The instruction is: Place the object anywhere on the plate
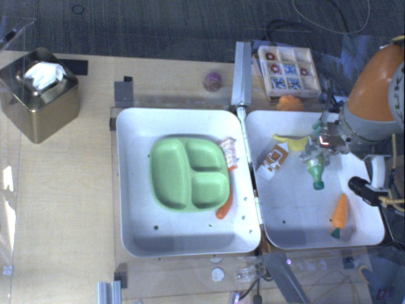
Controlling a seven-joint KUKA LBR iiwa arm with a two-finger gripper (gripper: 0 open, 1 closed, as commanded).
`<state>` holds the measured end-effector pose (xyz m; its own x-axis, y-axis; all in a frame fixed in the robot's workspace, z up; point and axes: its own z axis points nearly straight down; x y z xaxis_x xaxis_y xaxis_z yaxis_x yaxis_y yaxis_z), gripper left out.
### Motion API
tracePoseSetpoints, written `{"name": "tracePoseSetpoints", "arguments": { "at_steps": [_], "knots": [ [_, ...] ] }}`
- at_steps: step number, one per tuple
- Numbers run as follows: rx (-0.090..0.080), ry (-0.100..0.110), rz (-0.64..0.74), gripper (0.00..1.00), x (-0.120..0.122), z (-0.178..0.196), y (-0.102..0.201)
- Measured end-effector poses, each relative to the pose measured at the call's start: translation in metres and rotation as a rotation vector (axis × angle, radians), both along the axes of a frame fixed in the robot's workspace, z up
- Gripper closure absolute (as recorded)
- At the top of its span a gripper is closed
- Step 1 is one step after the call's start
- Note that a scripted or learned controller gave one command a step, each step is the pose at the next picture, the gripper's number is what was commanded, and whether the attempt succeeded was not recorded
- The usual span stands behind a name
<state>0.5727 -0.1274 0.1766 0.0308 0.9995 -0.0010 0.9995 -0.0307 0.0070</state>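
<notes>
A green divided plate (188, 173) lies in the middle of the left bin (136, 233). In the right bin (291, 230) lie a green bottle (316, 171), a yellow piece (289, 143), a small white and brown carton (272, 160) and an orange carrot (340, 213). My gripper (321, 142) hangs over the upper middle of the right bin, just above the top end of the green bottle. The wrist hides its tips and whether it touches the bottle.
A snack packet (228, 152) and an orange carrot-like piece (223, 209) lie against the plate's right side. Behind the bins stand a game board (288, 68), a purple ball (212, 81) and an orange item (289, 102). A brass box (39, 100) stands far left.
</notes>
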Motion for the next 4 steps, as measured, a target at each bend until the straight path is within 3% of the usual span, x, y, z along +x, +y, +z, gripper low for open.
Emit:
{"name": "tracePoseSetpoints", "arguments": {
  "at_steps": [1,2,3,4],
  "knots": [
    [0.001,0.002,0.026,1.00,-0.009,0.009,0.066],
    [0.002,0.001,0.059,1.00,0.004,0.009,0.137],
    [0.002,0.002,0.109,1.00,-0.016,0.016,0.204],
    [0.001,0.005,0.204,1.00,0.015,-0.025,0.246]
  ]
}}
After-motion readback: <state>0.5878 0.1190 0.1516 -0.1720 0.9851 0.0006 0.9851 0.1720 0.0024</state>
